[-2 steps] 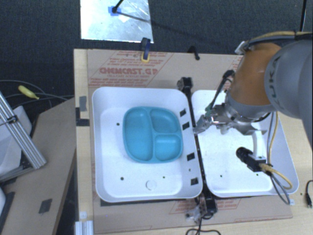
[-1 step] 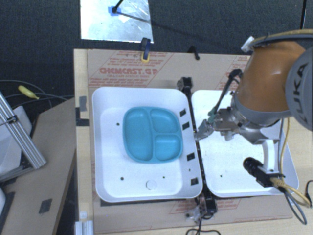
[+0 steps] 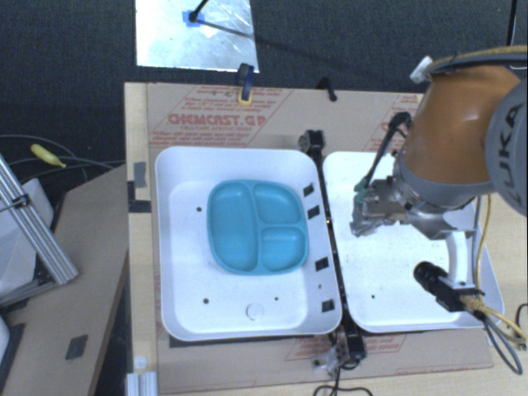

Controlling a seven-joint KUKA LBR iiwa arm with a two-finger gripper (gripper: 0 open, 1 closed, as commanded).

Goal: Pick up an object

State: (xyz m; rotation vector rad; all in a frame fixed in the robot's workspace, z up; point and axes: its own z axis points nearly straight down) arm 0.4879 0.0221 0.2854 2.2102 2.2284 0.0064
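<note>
Inside the left bin (image 3: 177, 221), near its middle, lies the blue plate (image 3: 256, 226), a smooth, glossy plastic dish with rounded corners and three moulded compartments, flat and untouched, so the pick is not yet done. To the plate's right, over the right bin (image 3: 388, 304), hangs the pincer (image 3: 369, 219); how far it gapes I cannot tell, and nothing shows between its tips.

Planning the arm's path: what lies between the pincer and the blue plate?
In the camera view, the adjoining bin walls with their black clips lie between the pincer and the blue plate, plus bare white bin floor.
</note>
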